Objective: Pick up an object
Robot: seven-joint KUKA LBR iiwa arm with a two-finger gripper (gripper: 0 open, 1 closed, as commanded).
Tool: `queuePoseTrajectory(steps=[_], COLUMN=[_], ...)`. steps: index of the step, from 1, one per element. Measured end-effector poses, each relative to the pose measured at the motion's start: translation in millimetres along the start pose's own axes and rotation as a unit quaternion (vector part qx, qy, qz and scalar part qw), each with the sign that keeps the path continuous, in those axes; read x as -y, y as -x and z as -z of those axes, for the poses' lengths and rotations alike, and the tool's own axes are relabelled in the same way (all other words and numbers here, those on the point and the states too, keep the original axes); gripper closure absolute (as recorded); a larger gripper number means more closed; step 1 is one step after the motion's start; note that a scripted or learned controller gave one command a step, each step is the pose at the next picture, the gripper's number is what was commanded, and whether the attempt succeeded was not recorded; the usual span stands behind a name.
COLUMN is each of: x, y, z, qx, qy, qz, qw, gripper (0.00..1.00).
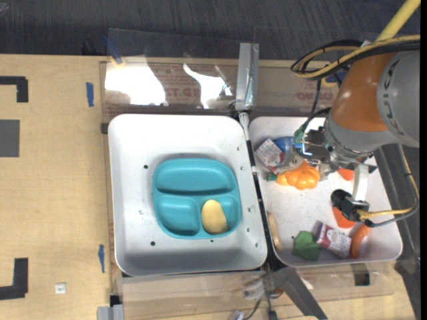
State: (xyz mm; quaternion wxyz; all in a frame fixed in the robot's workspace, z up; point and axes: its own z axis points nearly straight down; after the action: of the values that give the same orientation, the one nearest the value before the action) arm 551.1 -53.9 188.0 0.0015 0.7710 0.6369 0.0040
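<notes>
My gripper [317, 156] hangs low over the back of the right bin [390, 249], under the grey and orange wrist. An orange pepper-like toy [299, 177] lies just to the gripper's left and below it, close to or touching it. Behind that toy sit a crinkled red and white packet [269, 153] and a small blue thing [284, 143]. At the bin's front lie a green lump [307, 245], a maroon and white can [333, 239] and an orange piece [359, 240]. A small red piece [345, 174] shows to the right of the gripper.
The left bin [127, 179] holds a teal divided tray [175, 209] with a yellow oval fruit [213, 217] in its lower right compartment. A raised divider [254, 179] separates the bins. A clear panel [173, 85] stands behind the left bin.
</notes>
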Motion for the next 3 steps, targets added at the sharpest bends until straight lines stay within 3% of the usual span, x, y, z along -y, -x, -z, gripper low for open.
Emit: queuePoseTrajectory(steps=[1,2,3], x=[-63.0,-115.0,-114.2], y=[29.3,31.5,-34.6], z=[-49.2,-83.4,2.2], qx=[0.003,0.002,0.001], qy=[-0.006,-0.01,0.002], qz=[0.037,0.2,0.173], qw=[0.9993,0.9796,0.9849], gripper=[1.0,1.0,1.0])
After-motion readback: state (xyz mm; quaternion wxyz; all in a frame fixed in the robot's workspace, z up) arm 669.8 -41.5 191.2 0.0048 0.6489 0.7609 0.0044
